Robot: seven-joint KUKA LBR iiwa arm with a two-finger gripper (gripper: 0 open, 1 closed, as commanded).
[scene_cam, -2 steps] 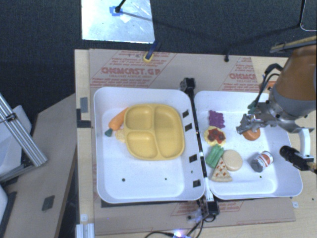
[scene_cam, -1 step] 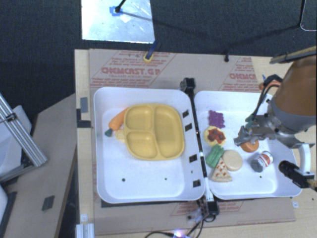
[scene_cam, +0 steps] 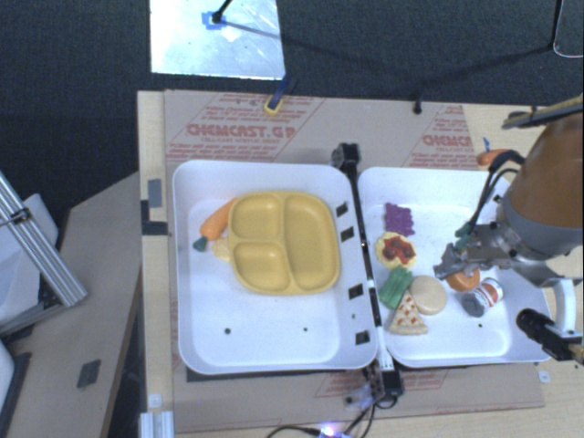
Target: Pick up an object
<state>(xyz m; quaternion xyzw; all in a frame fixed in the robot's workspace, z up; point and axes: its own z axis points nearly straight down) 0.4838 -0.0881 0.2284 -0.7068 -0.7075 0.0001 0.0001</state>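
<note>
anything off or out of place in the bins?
One thing: the toy carrot in the left bin lies wedged against the yellow divided plate, its tip tucked under the plate's rim. The plate sits slightly askew. The toy food in the right bin is a loose cluster; nothing looks spilled or damaged.

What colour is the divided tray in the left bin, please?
Yellow. The tray shows best in the camera view, with an orange carrot at its left edge.

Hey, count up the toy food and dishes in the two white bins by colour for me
Yellow: 1, divided plate
Orange: 2, carrot, piece under the gripper
Purple: 1, grapes
Green: 1, green piece
Tan: 2, bun, pizza slice
Total: 7
</note>
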